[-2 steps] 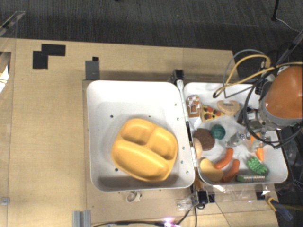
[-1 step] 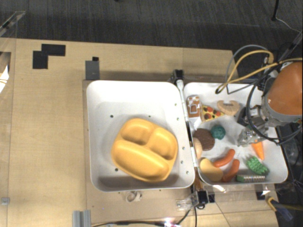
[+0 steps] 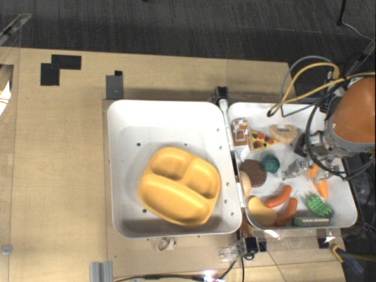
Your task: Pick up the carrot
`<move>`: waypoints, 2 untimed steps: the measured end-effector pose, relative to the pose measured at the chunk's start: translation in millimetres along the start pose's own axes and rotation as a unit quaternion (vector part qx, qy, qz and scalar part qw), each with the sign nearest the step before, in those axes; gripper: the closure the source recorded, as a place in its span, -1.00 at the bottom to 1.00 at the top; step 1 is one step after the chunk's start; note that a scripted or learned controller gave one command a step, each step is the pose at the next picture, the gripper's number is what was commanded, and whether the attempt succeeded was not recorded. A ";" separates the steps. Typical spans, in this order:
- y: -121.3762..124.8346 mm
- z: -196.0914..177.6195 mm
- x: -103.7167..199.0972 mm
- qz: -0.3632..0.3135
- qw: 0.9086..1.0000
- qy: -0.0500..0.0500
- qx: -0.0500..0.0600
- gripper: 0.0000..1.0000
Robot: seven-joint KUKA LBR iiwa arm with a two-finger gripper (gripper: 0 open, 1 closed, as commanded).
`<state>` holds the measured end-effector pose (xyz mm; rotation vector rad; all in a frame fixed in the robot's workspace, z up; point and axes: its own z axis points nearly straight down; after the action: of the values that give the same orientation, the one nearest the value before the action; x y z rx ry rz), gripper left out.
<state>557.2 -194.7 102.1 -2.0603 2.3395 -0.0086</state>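
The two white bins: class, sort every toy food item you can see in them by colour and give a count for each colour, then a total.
Yellow: 2 – big bread loaf, left bin; small piece, right bin.
Orange or red: 4 – carrot, two sausages, pizza slice.
Green: 3 – ball, bumpy piece, long piece.
Brown or tan: 3 – round, packet, beige slice.
Total: 12

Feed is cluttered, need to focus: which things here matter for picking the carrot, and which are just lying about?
Job:
carrot
gripper
right bin

Lying about:
yellow bread loaf
pizza slice
sausage
teal ball
green vegetable
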 end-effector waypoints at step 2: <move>-1.8 13.2 -8.6 -0.288 0.958 -0.001 -0.005 -1.00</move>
<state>560.4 -186.2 89.1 -2.6529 1.6506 -0.0045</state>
